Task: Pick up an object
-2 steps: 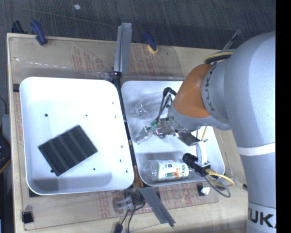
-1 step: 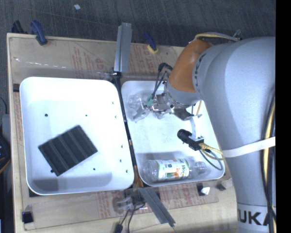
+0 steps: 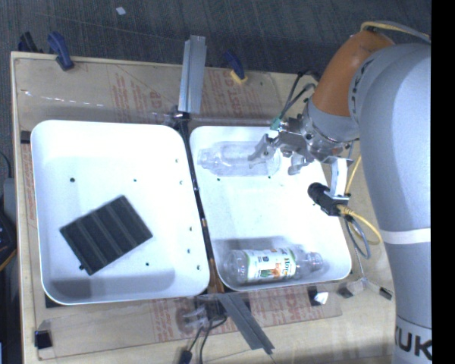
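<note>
Along the near edge of the right bin (image 3: 341, 237) lies a labelled bottle (image 3: 271, 265) on its side, untouched. Across in the left bin (image 3: 42, 203), a dark ribbed panel (image 3: 106, 234) rests near the near-left corner. Farther back, at the right bin's far edge, a clear plastic bottle (image 3: 226, 159) lies flat, and the gripper (image 3: 277, 152) is at its right end (whether the tool is apart or clamped I cannot tell). Judging by this, nothing is lifted yet; the grasp and raise remain.
</note>
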Motion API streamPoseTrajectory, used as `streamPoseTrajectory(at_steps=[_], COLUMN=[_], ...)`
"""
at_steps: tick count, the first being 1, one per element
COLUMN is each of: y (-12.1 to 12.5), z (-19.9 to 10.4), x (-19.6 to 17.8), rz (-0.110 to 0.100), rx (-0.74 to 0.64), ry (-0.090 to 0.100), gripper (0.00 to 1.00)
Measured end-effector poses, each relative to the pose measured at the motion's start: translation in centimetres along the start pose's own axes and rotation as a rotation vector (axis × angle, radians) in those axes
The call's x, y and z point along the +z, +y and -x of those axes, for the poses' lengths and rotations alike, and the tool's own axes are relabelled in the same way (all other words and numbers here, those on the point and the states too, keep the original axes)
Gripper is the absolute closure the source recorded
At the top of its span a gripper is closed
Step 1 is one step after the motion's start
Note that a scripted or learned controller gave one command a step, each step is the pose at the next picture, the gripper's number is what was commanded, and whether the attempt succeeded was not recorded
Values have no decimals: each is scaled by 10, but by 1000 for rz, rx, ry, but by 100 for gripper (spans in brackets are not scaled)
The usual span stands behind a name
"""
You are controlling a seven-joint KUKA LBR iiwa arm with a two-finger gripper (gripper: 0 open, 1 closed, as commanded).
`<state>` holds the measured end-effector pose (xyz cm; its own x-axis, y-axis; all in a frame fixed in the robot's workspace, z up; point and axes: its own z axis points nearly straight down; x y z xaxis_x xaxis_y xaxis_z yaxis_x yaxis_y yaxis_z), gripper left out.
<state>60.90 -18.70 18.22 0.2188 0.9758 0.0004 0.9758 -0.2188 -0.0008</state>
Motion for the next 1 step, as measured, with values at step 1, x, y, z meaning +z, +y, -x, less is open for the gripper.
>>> streamPoseTrajectory(at_steps=[1], y=[-65], z=[15], x=[24], rz=[-5], rx=[142], ry=[0], gripper=[0])
